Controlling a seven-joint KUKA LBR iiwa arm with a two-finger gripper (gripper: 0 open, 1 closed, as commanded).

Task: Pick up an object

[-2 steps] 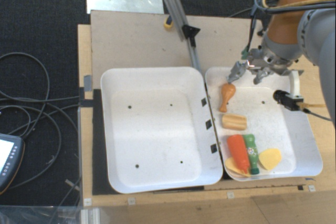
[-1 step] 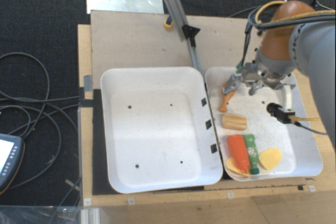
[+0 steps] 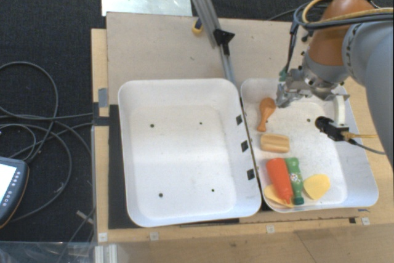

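Two shallow white plastic bins side by side on the pale board surface (image 3: 154, 46): left bin (image 3: 178, 84) and right bin (image 3: 364, 193).

From the right, over the far part of the right bin, the grey arm (image 3: 369, 52) with its orange band. At its end the claw (image 3: 284, 97), low above the far left corner of this bin. Released or clenched: cannot tell (too small and too dark from this height).

Just beside the claw, on its left, the tan toy drumstick (image 3: 266, 113) of plastic. Lies on the bin floor close to the left wall, thick round end toward the far wall, thin end toward the camera. Touching the claw or only very near: cannot tell.

Nearer to the camera and a little apart, the pale brown bread roll (image 3: 274, 143), lying crosswise. Then, in the near left corner, the orange toy carrot (image 3: 280, 177) and the green bottle-shaped toy (image 3: 295, 182), both lengthwise and touching each other, carrot on the left. Just beside the green one, on its right, the yellow flat slice (image 3: 318, 186). Under the near end of the carrot, one more yellow piece (image 3: 273, 195), half hidden.
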